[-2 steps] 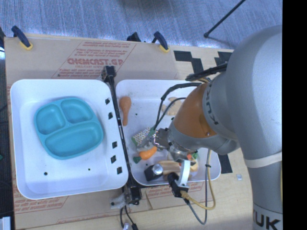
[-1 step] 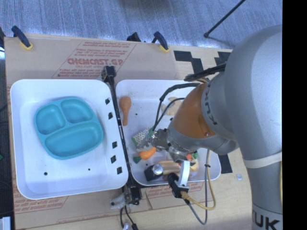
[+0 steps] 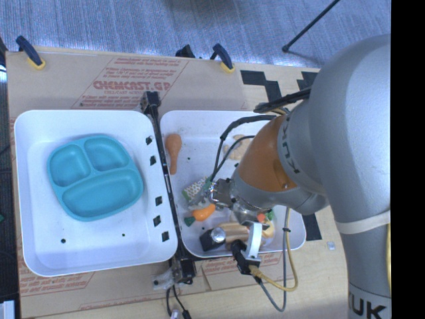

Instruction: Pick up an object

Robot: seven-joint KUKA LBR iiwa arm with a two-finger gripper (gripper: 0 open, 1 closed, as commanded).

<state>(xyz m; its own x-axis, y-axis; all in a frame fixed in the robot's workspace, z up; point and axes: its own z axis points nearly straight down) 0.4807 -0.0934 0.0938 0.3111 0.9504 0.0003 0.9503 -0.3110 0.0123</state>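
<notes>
Two white bins: left bin (image 3: 26, 178) contains a blue divided tray (image 3: 96, 175); right bin (image 3: 192, 121) contains an orange drumstick (image 3: 173, 150), small clutter (image 3: 202, 205) and the gripper (image 3: 229, 228), state undeterminable. Cardboard (image 3: 126, 85) reads "CHEMCAST GP".

- Beyond my bench I see grey-blue ribbed carpet floor (image 3: 99, 12).
- Printed brown cardboard sheet (image 3: 133, 85) covers the benchtop, held by blue-and-yellow clamps (image 3: 30, 52).

Grey arm (image 3: 352, 131), orange band (image 3: 265, 161), black cables (image 3: 229, 135)
</notes>
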